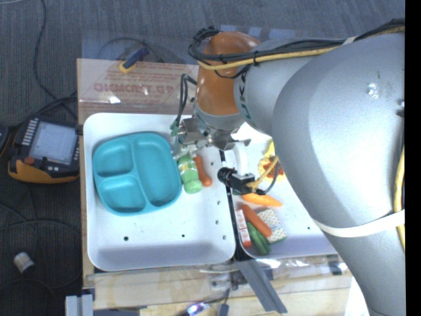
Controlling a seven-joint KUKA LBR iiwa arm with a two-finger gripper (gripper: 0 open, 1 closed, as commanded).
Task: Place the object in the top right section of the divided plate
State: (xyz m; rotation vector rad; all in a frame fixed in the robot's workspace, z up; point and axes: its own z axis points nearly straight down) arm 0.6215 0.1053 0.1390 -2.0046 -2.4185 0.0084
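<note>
Turquoise plastic divided plate [135, 173] sits in the left white bin [158, 242], three sections, all bare. My gripper [191, 151] hangs just right of the plate's right rim, w/ a green plastic toy vegetable [191, 180] and a thin orange carrot-like piece [202, 171] right under it. Can't tell if my fingers are apart or closed — wrist blocks them. Green piece looks light, stiff, smooth, prob. slippery — I'd pinch it across the middle, not the rounded end. More toy food [256, 226] lies in the right bin [296, 242].
</note>
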